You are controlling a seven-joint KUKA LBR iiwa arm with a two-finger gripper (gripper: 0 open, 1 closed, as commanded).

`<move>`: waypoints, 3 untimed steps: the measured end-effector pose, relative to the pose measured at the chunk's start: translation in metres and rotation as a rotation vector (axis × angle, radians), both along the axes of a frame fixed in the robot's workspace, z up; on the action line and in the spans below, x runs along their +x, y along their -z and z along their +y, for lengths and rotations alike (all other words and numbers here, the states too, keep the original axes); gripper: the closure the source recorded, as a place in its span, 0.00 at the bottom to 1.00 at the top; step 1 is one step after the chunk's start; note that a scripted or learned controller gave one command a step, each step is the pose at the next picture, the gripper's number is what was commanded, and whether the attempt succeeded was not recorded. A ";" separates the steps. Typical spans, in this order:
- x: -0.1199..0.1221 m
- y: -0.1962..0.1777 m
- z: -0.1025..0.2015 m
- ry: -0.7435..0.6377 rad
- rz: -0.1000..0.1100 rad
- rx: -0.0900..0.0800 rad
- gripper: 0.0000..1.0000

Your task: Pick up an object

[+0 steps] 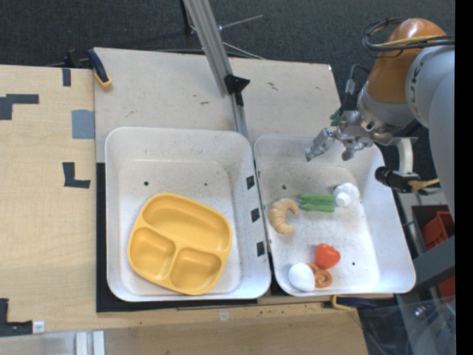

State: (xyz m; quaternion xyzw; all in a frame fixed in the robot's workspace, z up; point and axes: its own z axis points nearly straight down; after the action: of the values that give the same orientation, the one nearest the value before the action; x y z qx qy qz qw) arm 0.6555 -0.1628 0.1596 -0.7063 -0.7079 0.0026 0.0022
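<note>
The gripper [334,146] hangs over the back of the right bin [384,261]. Its fingers look open, maybe, with nothing in them. A croissant [283,215] lies below.

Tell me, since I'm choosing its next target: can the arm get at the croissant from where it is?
Probably yes. The croissant lies uncovered in the right bin, apart from the green item beside it, and the claw hovers over that bin's far end with nothing between.
</note>
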 end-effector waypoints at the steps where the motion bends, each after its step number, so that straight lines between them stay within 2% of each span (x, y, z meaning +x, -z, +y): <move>1: -0.009 0.060 -0.004 0.001 0.001 0.000 0.00; 2: -0.007 0.046 -0.003 -0.001 -0.005 0.000 1.00; 3: -0.002 0.003 -0.002 0.001 -0.010 0.000 1.00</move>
State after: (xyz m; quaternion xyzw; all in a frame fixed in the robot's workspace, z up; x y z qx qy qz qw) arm 0.6532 -0.1650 0.1568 -0.7066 -0.7076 -0.0009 -0.0011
